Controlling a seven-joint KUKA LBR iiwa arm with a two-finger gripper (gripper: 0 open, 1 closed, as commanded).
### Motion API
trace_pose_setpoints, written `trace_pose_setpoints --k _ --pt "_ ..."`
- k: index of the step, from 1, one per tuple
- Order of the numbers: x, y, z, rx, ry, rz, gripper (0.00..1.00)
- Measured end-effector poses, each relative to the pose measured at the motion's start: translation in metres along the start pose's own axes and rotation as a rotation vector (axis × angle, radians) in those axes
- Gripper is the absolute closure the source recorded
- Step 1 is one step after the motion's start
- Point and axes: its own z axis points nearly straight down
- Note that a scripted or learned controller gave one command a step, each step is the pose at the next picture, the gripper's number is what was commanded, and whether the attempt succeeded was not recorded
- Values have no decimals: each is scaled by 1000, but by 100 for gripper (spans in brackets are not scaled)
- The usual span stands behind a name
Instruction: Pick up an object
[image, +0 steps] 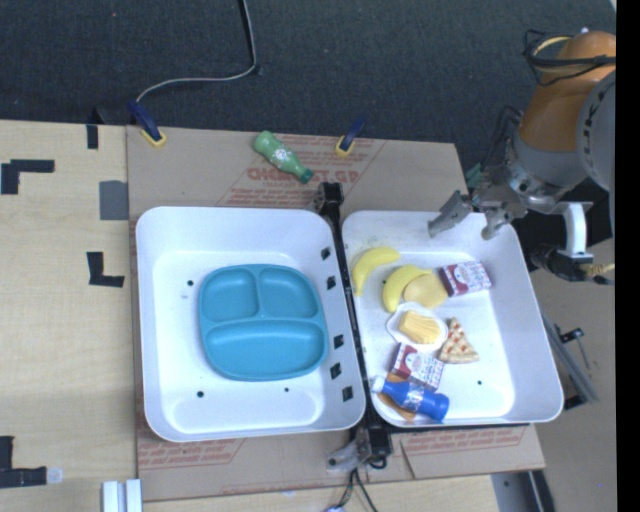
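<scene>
The gripper hovers over the far edge of the right bin, its jaws spread wide with nothing between them. This looks like the approach step: nothing is picked yet.

The candidates all lie in the right bin. Two bananas sit near the bin's far left corner, touching each other; a small dark-red packet lies just beside them toward the right edge. Nearer the middle rest a white cup of corn and a pizza slice, close together. At the near edge a blue bottle lies flat against a snack packet.

The left bin carries a blue divided plate. A green bottle lies on the worktop beyond it.

The next move probably calls for descending onto the nearest piece, the red packet or a banana, with the jaws straddling it clear of its neighbours.
</scene>
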Motion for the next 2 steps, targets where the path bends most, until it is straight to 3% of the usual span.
trace_pose_setpoints --k 1,2 --pt "61 -33 122 -5 3 -3 0" --pt "60 -33 113 -5 2 -3 100"
